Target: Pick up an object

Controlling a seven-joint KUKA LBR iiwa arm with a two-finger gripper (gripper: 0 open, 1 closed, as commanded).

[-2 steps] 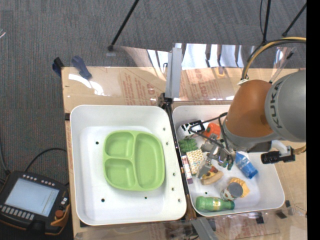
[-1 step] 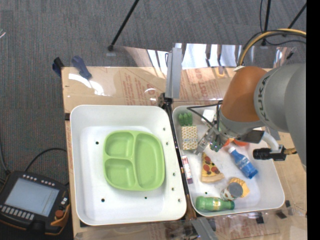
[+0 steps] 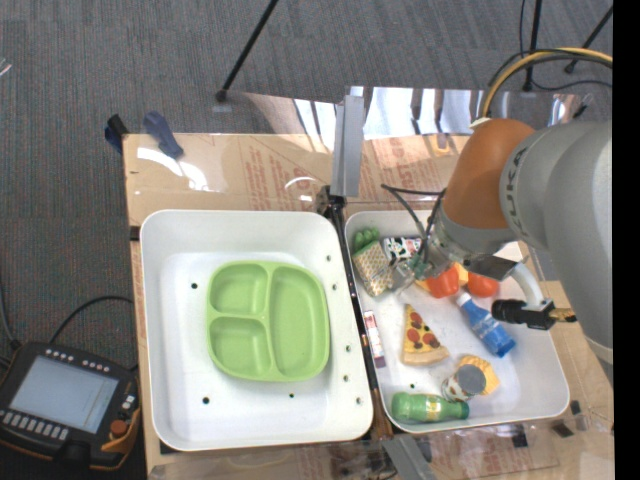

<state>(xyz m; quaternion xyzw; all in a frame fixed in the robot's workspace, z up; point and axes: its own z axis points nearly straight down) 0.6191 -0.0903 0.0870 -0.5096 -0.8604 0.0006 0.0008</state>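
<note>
Bench: cardboard-topped, grey carpet beyond, two white bins.
Gripper (image 3: 425, 264): low in right bin (image 3: 545, 368); finger state cannot be told.
Risk: orange object (image 3: 442, 284) and grater (image 3: 372, 267) crowd the tip, so a grasp may slip.
Right bin: pizza slice (image 3: 421, 335), blue bottle (image 3: 487, 327), green bottle (image 3: 430, 406).
Left bin (image 3: 170, 368): green tray (image 3: 268, 320).

Bright, even light (glare behind); perhaps slightly soft.

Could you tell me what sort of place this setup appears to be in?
Probably a robotics lab. A grey arm reaches over two white bins of toy food, such as a pizza slice, a teach pendant lies beside the bench, and stand legs rest on grey carpet.
</note>
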